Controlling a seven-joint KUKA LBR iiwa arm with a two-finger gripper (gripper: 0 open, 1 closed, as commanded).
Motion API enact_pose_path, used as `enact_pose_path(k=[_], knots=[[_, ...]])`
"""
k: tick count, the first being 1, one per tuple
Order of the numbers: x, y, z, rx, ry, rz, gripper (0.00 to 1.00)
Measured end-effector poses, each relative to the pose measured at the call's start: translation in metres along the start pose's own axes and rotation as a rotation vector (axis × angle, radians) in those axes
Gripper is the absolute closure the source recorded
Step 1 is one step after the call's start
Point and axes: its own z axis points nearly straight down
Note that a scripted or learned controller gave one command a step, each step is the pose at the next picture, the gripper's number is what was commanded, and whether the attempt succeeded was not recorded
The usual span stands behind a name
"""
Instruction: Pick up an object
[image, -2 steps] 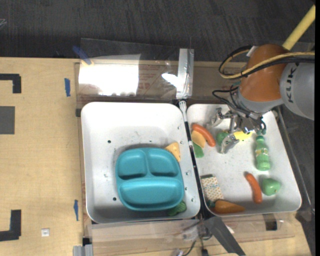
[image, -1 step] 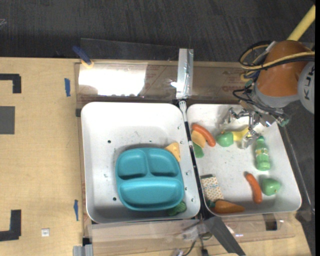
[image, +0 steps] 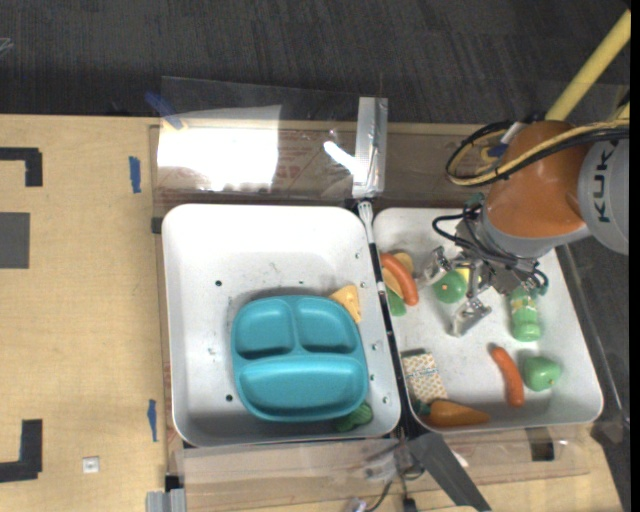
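My gripper (image: 462, 292) hangs low over the upper middle of the right bin (image: 585, 350), under the orange wrist band. It stands open, its metal fingers (image: 470, 317) spread apart. A small green toy (image: 449, 287) lies on the bin floor by the left finger, not clamped. Around it lie an orange-red toy vegetable (image: 400, 276) against the left wall, a pale green piece (image: 525, 316) to the right, an orange-red pepper (image: 508, 374), a round green piece (image: 542, 373), a patterned cracker (image: 424, 375) and an orange carrot (image: 456, 411).
The left bin (image: 190, 260) holds a teal divided tray (image: 298, 356), a yellow wedge (image: 347, 298) at its upper right corner and a green piece (image: 353, 420) at its lower right. The divider wall (image: 382, 330) runs between the bins. Cables loop above the wrist.
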Motion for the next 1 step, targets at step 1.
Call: enact_pose_path(k=[1], knots=[[0.0549,-0.0382,-0.0006,0.003,0.002,-0.240,0.00]])
